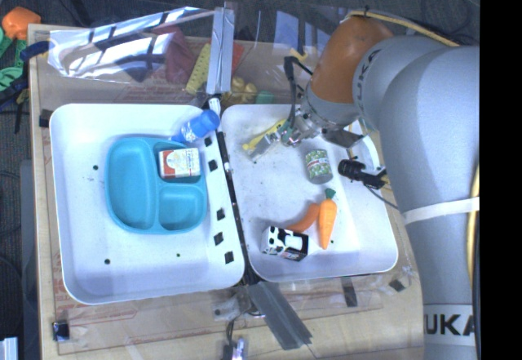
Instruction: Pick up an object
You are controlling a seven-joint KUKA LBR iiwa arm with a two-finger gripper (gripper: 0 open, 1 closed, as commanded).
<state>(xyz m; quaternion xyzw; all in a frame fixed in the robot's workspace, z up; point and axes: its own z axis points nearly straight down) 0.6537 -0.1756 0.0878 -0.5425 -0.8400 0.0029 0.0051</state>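
Two white bins sit side by side. I see the gripper [287, 135] low at the back of the right bin [371, 256], over a yellow object [265, 139]; if it is gripping or not, I cannot tell, too small and blurry. Yellow thing looks thin and light, prob. stiff plastic, so I judge a pinch across its narrow middle is best; it may slide on the smooth floor. Also in the right bin: small can [316, 164], carrot toy [327, 218] w/ orange piece beside, black-and-white block [285, 242]. Left bin [73, 211] holds blue divided tray [139, 195] w/ a red-white box [179, 163] in its rear compartment, and a blue bottle [199, 126] at the back edge.
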